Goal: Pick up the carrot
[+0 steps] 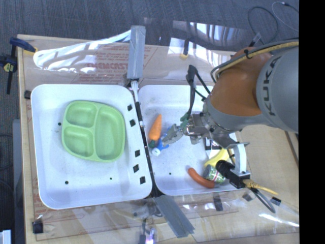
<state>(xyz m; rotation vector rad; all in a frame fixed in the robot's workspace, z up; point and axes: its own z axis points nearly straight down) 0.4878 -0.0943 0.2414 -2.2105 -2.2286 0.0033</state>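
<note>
The orange carrot [155, 127] lies in the right bin [175, 98], near its left wall, pointing up and slightly right. My gripper [171, 134] hangs just right of the carrot's lower end, low over the bin floor. Its fingers look slightly apart and I see nothing between them. A small blue and white piece [157, 148] lies just below the carrot's lower tip, by the gripper's tip. The grey arm with its orange band [238, 93] covers the right part of this bin.
A green divided plate [94, 130] sits in the left bin [45, 187]. In the right bin's lower right lie a red sausage-like toy [201, 178], a yellow item [217, 157] and a small can [215, 174]. Cables trail at the bench's right.
</note>
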